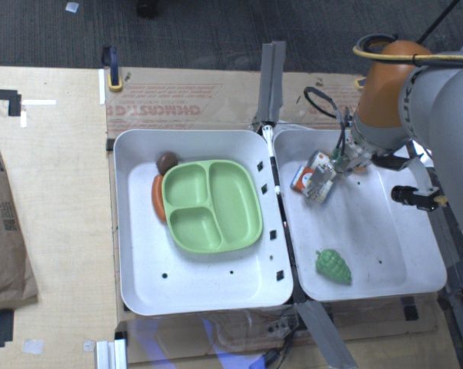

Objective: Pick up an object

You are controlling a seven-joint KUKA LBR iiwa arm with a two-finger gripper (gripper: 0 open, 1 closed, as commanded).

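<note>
Nearest the camera, at the front of the right bin [416,279], a green knobbly object [333,267] is seen lying on the white floor, close to the front rim and well apart from everything else in that bin. Bare floor is shown around it on all sides, widest toward the right wall.

The grey arm [447,106] is shown entering from the right, with its orange band [385,87] above the wrist, and is bent downward over the rear left part of the right bin. The gripper [333,169] is pointed down and to the left, at or just above a small packet [312,177] printed in white, red and grey. Whether the fingers are apart or together cannot be told, and contact with the packet cannot be confirmed. The packet is seen near the bin's left wall, just beside the divider between the two bins.

In the left bin [139,267], a green three-compartment tray [213,204] is shown tilted slightly, with an orange object [158,196] and a brown round object [167,162] at its left edge. Open floor is left along that bin's front. Both bins are carried on the desk [54,206].
</note>
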